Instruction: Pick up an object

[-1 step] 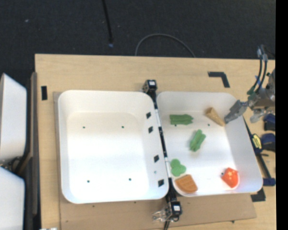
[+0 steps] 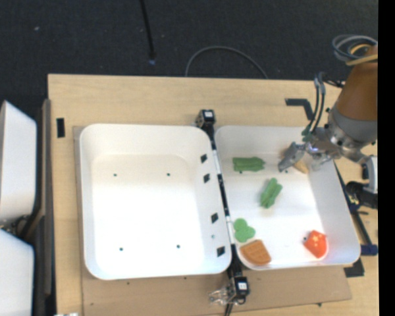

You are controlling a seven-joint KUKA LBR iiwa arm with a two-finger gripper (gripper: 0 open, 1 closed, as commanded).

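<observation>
Grey-armed gripper point(image 2: 295, 161), its finger spread impossible to tell, hovers over the right bin point(image 2: 329, 206) in approach, needing descent onto the nearest green toy point(image 2: 248, 164).

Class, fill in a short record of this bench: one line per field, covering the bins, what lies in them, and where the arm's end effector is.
left bin: white, shallow
right bin: white, holds five objects
upper green piece: near the divider
middle green piece: centre of right bin
small green piece: front, by the divider
orange-brown piece: front left corner
red-orange piece: front right
end effector: over the right bin's far side
</observation>
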